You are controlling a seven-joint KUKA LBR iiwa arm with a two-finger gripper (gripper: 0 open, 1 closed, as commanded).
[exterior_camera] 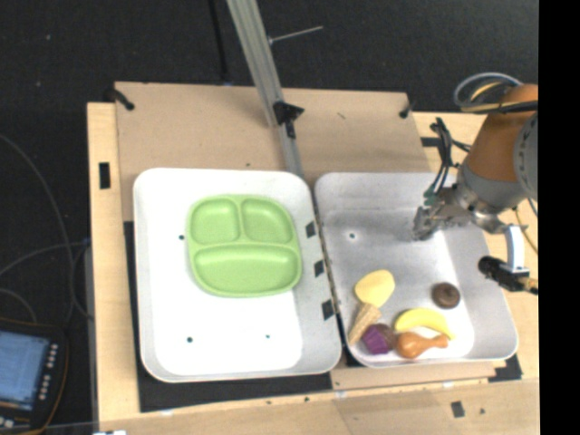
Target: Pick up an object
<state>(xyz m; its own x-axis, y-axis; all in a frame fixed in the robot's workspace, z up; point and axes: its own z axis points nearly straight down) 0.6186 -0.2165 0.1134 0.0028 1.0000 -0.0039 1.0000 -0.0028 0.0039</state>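
Above right bin (471, 347), gripper (426, 225) lowered.

1. A yellow ice-cream toy (371, 299), a rounded scoop on a tan cone, lies tilted, leftmost in the right bin (381, 198).
2. A purple piece (378, 339) touches the cone's tip.
3. A yellow banana (424, 321) lies just right of it.
4. A brown drumstick (419, 342) lies against the banana, nearest the bin's front wall.
5. A dark brown round piece (444, 294) sits apart, toward the bin's right wall.
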